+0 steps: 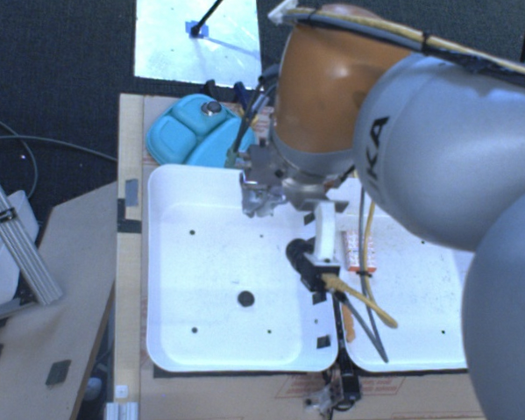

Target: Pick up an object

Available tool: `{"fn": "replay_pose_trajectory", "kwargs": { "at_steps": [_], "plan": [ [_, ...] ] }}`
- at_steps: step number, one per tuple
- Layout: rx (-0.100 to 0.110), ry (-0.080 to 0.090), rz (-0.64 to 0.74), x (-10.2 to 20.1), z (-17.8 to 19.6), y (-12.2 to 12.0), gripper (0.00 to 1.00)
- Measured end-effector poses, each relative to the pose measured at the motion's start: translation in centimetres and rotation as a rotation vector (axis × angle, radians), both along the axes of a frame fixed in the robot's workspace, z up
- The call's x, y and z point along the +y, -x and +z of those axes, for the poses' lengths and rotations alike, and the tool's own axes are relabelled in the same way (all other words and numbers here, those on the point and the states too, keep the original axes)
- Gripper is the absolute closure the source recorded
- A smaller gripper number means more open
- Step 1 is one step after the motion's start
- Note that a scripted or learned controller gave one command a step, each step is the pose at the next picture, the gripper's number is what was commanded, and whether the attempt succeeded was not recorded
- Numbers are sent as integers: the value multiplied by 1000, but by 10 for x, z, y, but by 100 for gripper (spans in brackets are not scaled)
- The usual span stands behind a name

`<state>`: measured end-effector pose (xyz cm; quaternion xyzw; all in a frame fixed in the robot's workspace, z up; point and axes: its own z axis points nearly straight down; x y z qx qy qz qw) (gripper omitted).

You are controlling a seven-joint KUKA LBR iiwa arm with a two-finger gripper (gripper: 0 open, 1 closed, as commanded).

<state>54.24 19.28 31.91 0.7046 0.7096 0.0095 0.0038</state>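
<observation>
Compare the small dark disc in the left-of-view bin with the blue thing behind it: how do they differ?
The dark disc is tiny, round and flat; the blue plastic thing is much larger and lumpy. The disc lies on the floor of the white bin; the blue thing sits outside, beyond its far rim. Both sit toward the view's left.

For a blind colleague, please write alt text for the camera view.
A grey robot arm holds its gripper above the far end of the left white bin, where one small dark round object lies. A blue item sits beyond that bin.
</observation>
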Motion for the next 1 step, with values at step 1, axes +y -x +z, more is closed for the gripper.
{"fn": "replay_pose_trajectory", "kwargs": {
  "at_steps": [1],
  "plan": [
    [6,2,-2,-32,133,57,100]
  ]
}}
